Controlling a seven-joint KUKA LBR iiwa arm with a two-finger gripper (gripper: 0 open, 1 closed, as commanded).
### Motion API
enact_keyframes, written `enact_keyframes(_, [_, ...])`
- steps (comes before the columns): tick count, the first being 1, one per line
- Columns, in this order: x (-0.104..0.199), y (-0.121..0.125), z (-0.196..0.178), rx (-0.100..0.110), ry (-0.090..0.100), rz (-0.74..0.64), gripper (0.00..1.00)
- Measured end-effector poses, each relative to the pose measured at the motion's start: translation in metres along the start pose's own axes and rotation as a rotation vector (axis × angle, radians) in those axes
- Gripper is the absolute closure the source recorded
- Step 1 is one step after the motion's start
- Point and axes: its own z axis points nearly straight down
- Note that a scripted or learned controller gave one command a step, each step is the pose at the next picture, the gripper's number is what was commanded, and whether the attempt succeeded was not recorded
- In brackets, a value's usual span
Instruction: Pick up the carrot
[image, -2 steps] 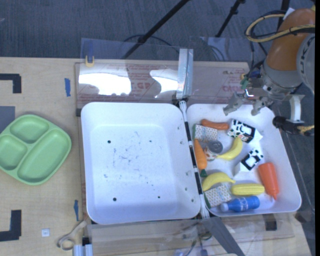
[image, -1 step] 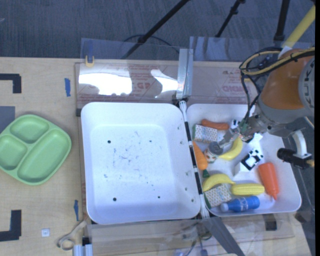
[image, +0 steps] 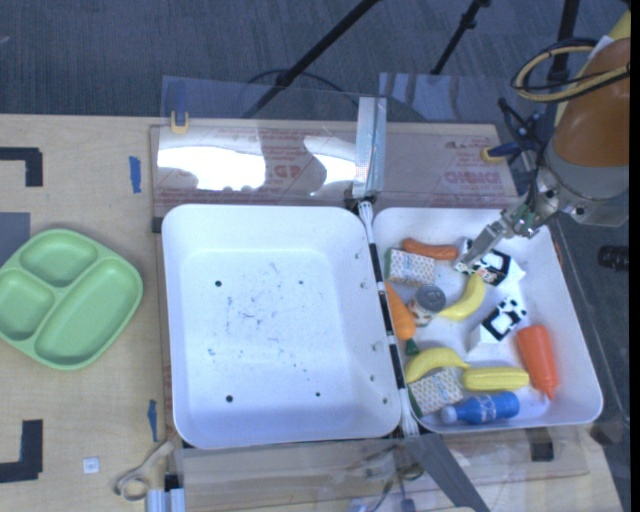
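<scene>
An orange carrot (image: 540, 360) lies along the right side of the right bin (image: 578, 300), its tip pointing toward the front. A second orange carrot-like piece (image: 400, 312) rests against the bin's left wall. A slim orange-red piece (image: 430, 249) lies near the back. My gripper (image: 470, 258) hangs over the back middle of the right bin, just right of the slim orange-red piece. It is well away from the large carrot, and nothing can be seen held in it.
The right bin also holds two bananas (image: 463, 300), a yellow corn-like piece (image: 495, 379), a blue bottle (image: 482, 409), a grey disc (image: 431, 297) and two black-and-white blocks (image: 505, 318). A green divided plate (image: 68, 296) sits left of the left bin (image: 270, 320).
</scene>
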Motion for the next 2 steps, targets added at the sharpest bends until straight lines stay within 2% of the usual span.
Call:
enact_keyframes(1, [0.029, -0.01, 0.003, 0.003, 0.003, -0.059, 0.0])
enact_keyframes(2, [0.073, -0.036, 0.084, 0.002, 0.005, -0.344, 0.0])
